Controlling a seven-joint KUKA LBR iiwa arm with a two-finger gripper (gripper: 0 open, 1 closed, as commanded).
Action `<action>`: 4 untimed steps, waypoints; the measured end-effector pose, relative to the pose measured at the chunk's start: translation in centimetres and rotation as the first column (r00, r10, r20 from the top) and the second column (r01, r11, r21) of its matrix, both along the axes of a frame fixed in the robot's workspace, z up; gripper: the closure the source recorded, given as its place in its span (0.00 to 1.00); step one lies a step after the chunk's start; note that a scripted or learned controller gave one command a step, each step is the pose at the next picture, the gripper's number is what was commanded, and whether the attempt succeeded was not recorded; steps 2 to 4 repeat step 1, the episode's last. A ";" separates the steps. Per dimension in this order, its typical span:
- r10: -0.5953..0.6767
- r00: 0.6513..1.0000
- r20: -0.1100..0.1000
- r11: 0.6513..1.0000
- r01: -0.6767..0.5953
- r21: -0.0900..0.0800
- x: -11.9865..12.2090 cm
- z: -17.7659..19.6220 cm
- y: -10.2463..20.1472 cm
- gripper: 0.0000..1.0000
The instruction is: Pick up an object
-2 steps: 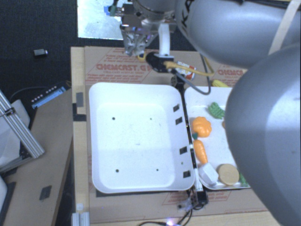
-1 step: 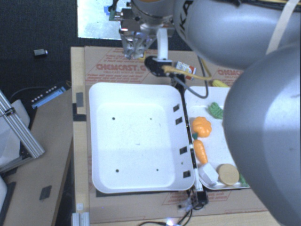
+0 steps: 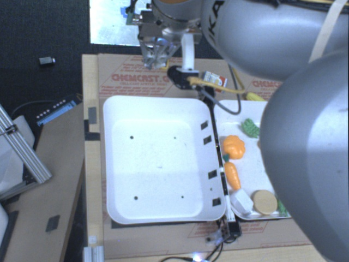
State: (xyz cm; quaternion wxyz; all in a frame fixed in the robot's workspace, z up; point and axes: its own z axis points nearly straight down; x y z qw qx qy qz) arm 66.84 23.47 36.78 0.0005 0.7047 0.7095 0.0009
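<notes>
— Where is the gripper (image 3: 155, 56) seen, and how are its fingers set?

— It is seen near the twelve o'clock edge of the view, above the printed cardboard (image 3: 131, 78) beyond the left bin (image 3: 117, 162). Pale, glassy-looking fingers hang below a metal block. Whether they are spread or pressed together cannot be told, and nothing is seen between them.

— What is carried by the arm (image 3: 283, 31)?

— A smooth grey casing is shown, broad and rounded, with an orange band at the wrist; the view from one to five o'clock is covered by it.

— How are the bins made?

— Both are shallow, white, smooth plastic trays with rounded corners. Small dark dots are seen on the floor of the left one. A dark strip with black clips runs between the two.

— And the things to be picked?

— They are found in the right bin (image 3: 248, 162), at about three to four o'clock from the centre. A rounded orange pepper (image 3: 234, 146) lies above a tapered orange carrot (image 3: 233, 176). A knobbly green piece (image 3: 251, 128) lies toward two o'clock of the pepper. At the five o'clock corner a flat tan disc (image 3: 265, 202) lies just beside a white block (image 3: 241, 202).
</notes>
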 end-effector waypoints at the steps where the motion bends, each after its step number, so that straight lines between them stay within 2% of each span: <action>1: 0.001 1.000 0.018 1.000 -0.001 0.006 -0.1 17.9 0.0 1.00; 4: 0.001 1.000 0.018 1.000 -0.001 0.006 -0.1 17.9 0.0 1.00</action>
